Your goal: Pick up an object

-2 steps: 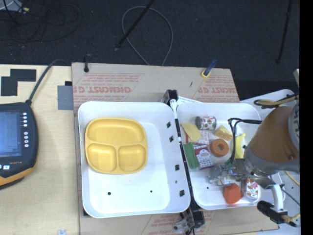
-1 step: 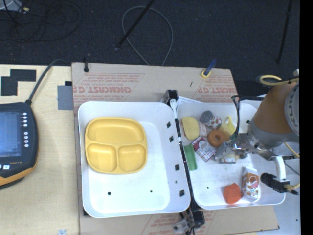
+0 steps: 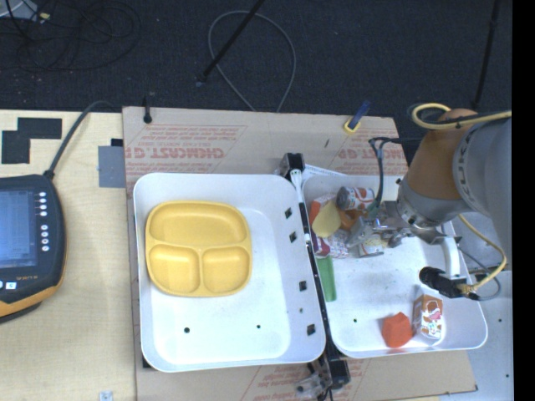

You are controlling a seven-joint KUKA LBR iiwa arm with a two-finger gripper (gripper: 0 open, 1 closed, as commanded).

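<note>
Yellow tray [image 3: 199,249] looks like smooth matte plastic, bins [image 3: 217,341] glossy white plastic, all sitting on plain brown cardboard [image 3: 251,136] with printed lettering.

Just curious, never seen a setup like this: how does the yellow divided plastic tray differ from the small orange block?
The yellow divided plastic tray lies in the left white bin; the small orange block lies in the right white bin. The tray is far larger, with three compartments; the block is a solid lump. Both lie apart from the gripper.

Around the two bins

A teach pendant [image 3: 25,236] lies on the worktop [image 3: 84,341] at far left; black cables [image 3: 251,32] trail across the dark floor behind.
</note>
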